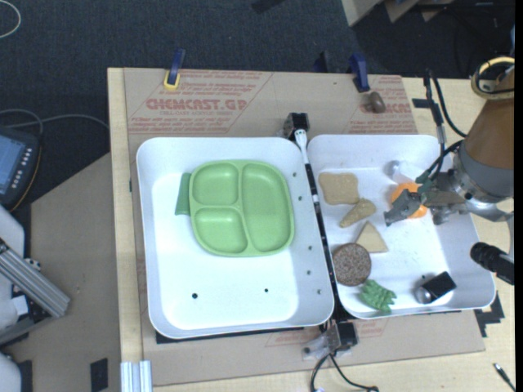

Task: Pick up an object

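One gripper (406, 205) hangs over an orange object (406, 193); its spread unclear.

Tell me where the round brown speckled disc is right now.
The round speckled disc lies in the right bin, near its left wall, below the tan wedge and above the green toy.

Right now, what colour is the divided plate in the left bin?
Light green, seen clearly in the camera view: the three-compartment plastic plate.

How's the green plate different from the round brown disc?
The plate is pale green, squarish and split into three compartments; the disc is speckled brown, round and plain. The plate is far larger. It lies in the left bin, the disc in the right bin. Both lie flat.
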Controlling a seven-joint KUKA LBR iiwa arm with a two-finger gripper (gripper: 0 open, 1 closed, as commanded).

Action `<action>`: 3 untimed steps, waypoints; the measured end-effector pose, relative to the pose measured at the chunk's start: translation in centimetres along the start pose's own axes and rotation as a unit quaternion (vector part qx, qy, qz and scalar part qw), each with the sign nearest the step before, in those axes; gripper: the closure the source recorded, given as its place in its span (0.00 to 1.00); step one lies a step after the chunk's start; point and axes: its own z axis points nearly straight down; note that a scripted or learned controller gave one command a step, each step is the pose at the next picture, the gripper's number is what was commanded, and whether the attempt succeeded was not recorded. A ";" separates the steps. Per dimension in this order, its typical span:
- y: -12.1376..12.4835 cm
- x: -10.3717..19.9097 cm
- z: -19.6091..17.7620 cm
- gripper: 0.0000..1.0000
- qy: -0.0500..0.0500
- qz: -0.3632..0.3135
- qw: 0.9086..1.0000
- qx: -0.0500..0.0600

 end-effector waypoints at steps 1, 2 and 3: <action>0.3 0.0 -0.7 0.00 -0.001 -0.002 1.000 -0.007; 0.6 0.0 3.6 0.00 0.000 -0.002 1.000 -0.004; 1.0 0.0 9.8 0.00 0.000 -0.001 1.000 -0.006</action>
